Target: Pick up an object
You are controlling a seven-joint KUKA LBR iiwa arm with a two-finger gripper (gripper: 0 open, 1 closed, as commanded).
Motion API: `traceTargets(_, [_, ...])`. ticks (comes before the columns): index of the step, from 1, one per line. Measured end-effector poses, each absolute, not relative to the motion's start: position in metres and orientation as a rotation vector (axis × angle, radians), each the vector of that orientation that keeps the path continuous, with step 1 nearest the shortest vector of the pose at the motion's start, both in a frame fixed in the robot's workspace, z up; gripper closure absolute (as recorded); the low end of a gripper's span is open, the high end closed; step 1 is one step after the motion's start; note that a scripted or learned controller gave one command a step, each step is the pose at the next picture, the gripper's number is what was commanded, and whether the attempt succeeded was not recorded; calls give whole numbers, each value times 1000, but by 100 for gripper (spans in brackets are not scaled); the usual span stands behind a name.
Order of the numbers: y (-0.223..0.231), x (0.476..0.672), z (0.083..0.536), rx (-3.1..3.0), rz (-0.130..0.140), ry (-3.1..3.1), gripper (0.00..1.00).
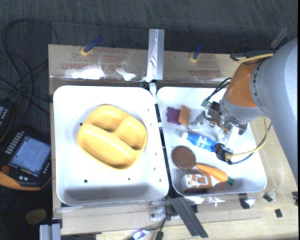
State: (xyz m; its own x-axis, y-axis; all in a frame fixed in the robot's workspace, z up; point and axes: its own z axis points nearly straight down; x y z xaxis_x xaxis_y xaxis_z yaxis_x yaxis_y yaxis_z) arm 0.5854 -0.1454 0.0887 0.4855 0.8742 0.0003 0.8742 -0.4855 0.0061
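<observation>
Camera view showed the right bin (257,176) holding a blue bottle (200,141), a brown disc (183,157), a carrot (213,172), a purple block (173,115) and an orange block (184,116). The gripper (216,120) hovered just above the bottle; its state could not be made out. A yellow object (112,135) lay in the left bin (70,184).

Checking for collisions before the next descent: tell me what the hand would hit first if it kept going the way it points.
Likely the blue bottle, lying just below the hand in the right bin. Depth is unclear from this single slanted view.
</observation>
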Motion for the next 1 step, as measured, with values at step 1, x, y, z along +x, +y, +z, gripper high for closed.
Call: traceTargets(1, [-157,541,92,2502,1,1897,0])
